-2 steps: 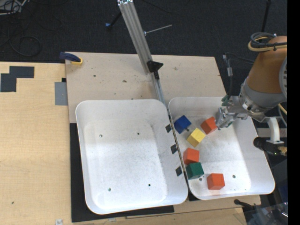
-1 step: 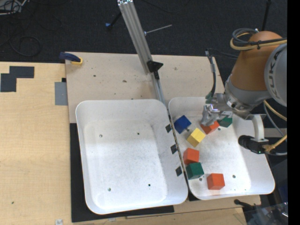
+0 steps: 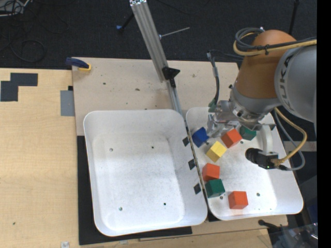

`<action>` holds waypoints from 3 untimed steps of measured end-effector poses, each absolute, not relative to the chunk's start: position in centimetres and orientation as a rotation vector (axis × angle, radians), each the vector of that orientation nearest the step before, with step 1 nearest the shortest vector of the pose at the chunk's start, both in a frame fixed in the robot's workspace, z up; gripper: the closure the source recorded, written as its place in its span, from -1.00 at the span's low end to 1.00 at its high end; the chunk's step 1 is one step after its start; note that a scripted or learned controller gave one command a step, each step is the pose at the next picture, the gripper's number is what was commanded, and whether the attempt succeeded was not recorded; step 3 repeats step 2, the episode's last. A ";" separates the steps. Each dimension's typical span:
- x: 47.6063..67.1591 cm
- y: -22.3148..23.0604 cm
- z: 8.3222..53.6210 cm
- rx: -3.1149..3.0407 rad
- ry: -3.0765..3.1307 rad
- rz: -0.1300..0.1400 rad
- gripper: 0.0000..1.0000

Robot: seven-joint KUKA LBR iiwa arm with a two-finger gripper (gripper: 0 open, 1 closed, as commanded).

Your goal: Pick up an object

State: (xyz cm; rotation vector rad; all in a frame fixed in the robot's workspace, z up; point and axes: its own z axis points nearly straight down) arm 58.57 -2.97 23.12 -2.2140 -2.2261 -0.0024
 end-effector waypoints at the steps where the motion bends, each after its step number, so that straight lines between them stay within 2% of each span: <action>1: 59.0 1.8 22.5 -2.216 -2.224 0.000 1.00; 2: 58.3 6.7 21.6 -2.214 -2.222 0.004 1.00; 3: 58.3 6.7 21.6 -2.214 -2.222 0.004 1.00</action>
